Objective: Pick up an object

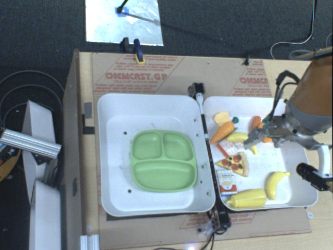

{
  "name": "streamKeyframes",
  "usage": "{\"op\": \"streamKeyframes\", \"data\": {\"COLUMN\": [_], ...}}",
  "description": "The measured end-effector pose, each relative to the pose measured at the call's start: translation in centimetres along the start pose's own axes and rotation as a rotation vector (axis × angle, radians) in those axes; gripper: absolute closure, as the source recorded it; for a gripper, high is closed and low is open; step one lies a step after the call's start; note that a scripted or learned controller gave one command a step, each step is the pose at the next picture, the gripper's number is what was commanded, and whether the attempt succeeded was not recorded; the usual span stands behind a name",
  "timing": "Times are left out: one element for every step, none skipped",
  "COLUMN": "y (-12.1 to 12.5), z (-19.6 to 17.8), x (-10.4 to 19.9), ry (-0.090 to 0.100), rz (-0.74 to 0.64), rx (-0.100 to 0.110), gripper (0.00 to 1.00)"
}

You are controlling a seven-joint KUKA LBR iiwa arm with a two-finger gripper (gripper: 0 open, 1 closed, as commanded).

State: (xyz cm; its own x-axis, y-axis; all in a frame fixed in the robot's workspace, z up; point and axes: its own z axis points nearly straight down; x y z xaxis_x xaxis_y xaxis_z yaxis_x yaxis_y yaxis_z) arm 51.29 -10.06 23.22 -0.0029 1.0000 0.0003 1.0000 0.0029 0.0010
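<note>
**Inspector:** I am taking the items by size. The left bin (112, 113) is carrying a green divided plate (164, 160). The right bin (291, 199) is carrying all the toy food. The arm (312, 98) is reaching in over the right bin, and its gripper (258, 137) is hanging low among the pieces near the bin's far half.

**Clerk:** Is it holding anything?

**Inspector:** I am recording nothing as held, and I cannot tell whether the gripper is spread or closed. The likeliest object is the small yellow piece (237, 137), which is lying just beside the gripper tip. The carrot (222, 132) is touching it on the far side, and the pizza slice (235, 163) is lying near.

**Clerk:** What are you advising for the step?

**Inspector:** The piece is sitting in a crowd, so I am advising a straight descent centred on it and a grip across its narrow width. A skewed approach would risk nudging the carrot. The long yellow piece (247, 198) and the banana (276, 184) are lying apart from the crowd and appear to be easier targets.

**Clerk:** Any markings?

**Inspector:** The cardboard sheet (171, 66) under the bins is showing red print reading "CHEMCAST GP", and this is repeating toward the right. A small printed card (226, 181) is lying by the divider, and its text is too small to read.
</note>
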Motion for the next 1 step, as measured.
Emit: {"op": "streamKeyframes", "data": {"y": [9.58], "z": [7.08], "x": [-7.67], "ry": [-0.005], "rz": [0.004], "rx": [-0.005], "gripper": [0.0]}}
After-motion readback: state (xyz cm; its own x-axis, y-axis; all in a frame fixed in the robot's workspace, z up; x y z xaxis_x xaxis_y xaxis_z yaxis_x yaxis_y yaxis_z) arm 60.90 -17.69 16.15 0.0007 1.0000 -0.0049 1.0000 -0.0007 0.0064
